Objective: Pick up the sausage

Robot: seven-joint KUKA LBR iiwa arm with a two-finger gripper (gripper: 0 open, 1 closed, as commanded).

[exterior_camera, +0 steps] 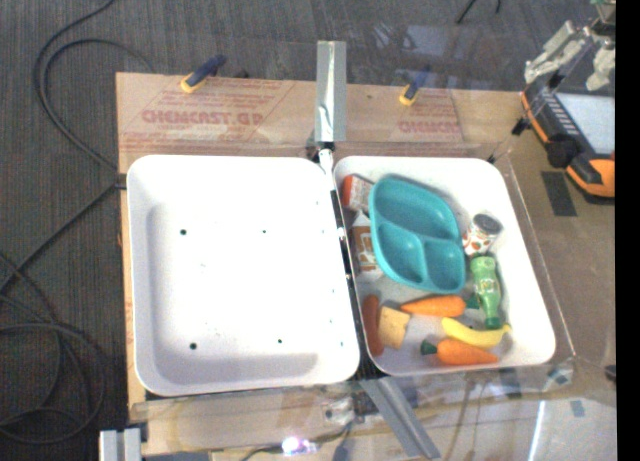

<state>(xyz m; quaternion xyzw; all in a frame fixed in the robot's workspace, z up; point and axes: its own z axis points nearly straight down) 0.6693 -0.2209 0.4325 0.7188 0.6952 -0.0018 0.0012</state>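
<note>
The sausage (pixel 372 323), a short dark red-brown piece, lies lengthwise against the left wall of the right bin (pixel 520 249) near its front corner. A tan cracker-like block (pixel 394 327) touches its right side. The arm is drawn back at the far upper right, outside the bins. Its orange band (pixel 592 171) shows there, and the gripper (pixel 573 49) sits high above the bench edge, far from the sausage.
The right bin also holds a teal divided plate (pixel 418 232), a small can (pixel 485 234), a green bottle (pixel 485 285), two carrots (pixel 436 305), a banana (pixel 476 331) and brown packets (pixel 364 249). The left bin (pixel 240 269) sits beside it.
</note>
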